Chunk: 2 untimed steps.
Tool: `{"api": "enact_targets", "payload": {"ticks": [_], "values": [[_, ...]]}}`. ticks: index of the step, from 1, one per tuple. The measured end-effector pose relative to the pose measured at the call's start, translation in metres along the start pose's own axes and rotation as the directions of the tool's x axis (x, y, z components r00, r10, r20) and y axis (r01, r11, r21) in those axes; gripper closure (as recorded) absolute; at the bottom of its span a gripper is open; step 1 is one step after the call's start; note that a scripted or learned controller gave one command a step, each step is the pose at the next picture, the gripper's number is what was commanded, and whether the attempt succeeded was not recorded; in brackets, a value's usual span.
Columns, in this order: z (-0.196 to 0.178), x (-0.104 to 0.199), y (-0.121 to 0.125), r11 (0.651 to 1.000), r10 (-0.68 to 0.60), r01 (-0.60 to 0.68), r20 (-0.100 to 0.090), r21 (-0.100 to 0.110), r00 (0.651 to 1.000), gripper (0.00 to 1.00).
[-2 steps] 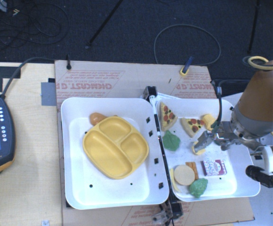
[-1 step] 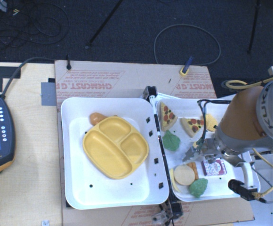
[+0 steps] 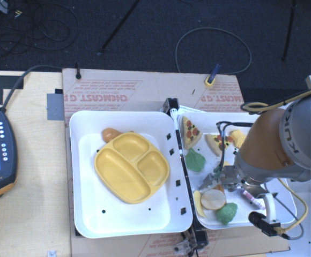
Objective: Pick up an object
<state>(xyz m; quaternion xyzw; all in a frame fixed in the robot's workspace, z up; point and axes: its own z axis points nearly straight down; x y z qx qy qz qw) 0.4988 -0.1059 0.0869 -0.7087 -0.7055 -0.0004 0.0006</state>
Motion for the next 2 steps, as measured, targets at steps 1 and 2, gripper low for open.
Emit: {"api": "enact_targets", "payload": {"ticks": [1, 2], "values": [[-0.013, 0.0, 0.001, 1.0, 0.003, -0.003, -0.004, 0.001, 1.0, 1.0], [-0.106, 0.08, 0.057, 1.0, -0.015, 0.015, -0.001, -0.01, 1.0, 1.0]]}}
